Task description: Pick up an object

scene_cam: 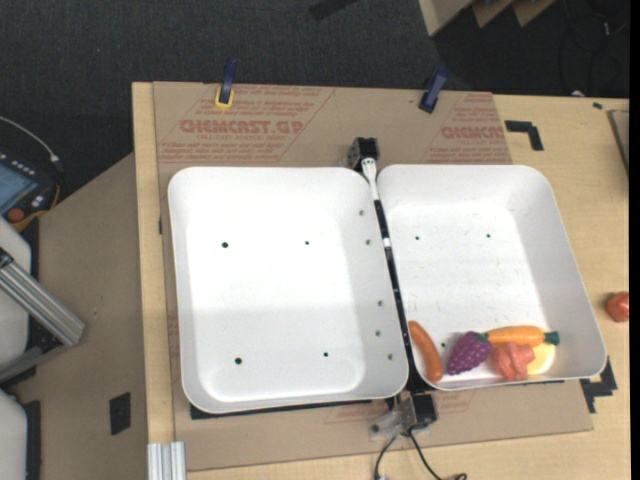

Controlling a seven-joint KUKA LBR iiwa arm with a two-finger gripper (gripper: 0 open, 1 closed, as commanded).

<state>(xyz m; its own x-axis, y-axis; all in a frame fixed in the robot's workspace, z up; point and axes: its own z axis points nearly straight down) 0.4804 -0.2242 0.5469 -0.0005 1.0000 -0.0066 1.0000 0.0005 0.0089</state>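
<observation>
Several toy foods lie bunched along the near edge of the right bin (480, 193). An orange sausage-shaped piece (425, 351) leans against the bin's near-left wall. Beside it sits a purple grape bunch (467, 352). To the right are an orange carrot (520, 335) with a green tip, a red piece (510, 361) and a pale yellow piece (541, 359).
The left bin (270, 278) adjoins the right one along a black centre strip. Both rest on a cardboard sheet (300, 118) held by clamps at the far edge. A small red-orange object (618, 307) lies on the bench right of the right bin.
</observation>
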